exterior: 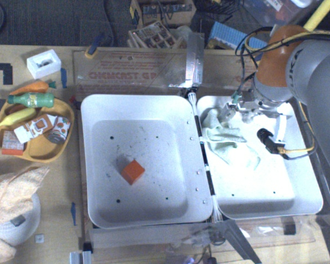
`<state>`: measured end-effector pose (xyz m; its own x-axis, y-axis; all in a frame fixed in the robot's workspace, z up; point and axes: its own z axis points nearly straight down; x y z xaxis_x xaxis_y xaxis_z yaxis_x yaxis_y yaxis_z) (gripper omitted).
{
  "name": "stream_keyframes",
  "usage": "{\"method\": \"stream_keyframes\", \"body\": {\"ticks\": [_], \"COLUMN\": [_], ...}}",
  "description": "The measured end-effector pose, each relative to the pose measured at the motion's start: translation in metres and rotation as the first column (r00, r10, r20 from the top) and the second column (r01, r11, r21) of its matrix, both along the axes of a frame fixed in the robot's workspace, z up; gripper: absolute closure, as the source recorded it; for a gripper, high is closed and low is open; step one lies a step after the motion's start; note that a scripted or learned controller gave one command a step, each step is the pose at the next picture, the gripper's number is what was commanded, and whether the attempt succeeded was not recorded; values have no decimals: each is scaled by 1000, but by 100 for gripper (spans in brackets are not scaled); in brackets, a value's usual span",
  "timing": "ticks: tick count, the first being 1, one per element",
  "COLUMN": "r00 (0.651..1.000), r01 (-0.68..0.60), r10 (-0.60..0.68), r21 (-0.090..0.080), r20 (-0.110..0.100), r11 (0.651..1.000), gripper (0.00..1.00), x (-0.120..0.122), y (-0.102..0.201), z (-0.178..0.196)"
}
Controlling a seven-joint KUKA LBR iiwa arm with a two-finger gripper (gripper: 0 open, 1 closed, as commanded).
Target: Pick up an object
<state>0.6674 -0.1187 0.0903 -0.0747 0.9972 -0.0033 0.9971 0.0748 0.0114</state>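
Two shallow white bins found side by side on the bench, left bin (93, 147) and right bin (297, 197). Found one orange block (133, 172) lying alone toward the middle of the left bin's floor. Found a pale, crumpled, greenish object (225, 142) in the upper left part of the right bin, close to the wall between the bins; could not make out what sort of thing it was.

Saw the arm (308, 65) reaching in from the right, with the gripper (235, 110) low over the far left corner of the right bin. Could not tell whether the gripper was wide, narrow or closed on anything; too small and too cluttered there to judge.

Judged the task as not yet done: saw nothing raised clear of either bin, and saw nothing plainly held. Judged the approach as made and the grasp and the lift as left to do.

Placed the pale object just beside and slightly below the gripper in the view, perhaps touching it, though could not settle that. Placed the orange block well apart from the gripper, across the dividing wall, in the other bin altogether. Judged the pale object the likelier target, being so much nearer.
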Motion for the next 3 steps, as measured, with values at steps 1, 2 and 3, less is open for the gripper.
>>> {"method": "stream_keyframes", "body": {"ticks": [1,2,3], "r00": [1000,988,1000], "r01": [15,-155,-29], "r10": [-15,155,29], "r21": [0,2,0], "r20": [-8,-11,-6], "r11": [1000,988,1000], "gripper": [0,0,0], "x": [0,0,0], "y": [-80,11,-49], "z": [75,20,71]}}
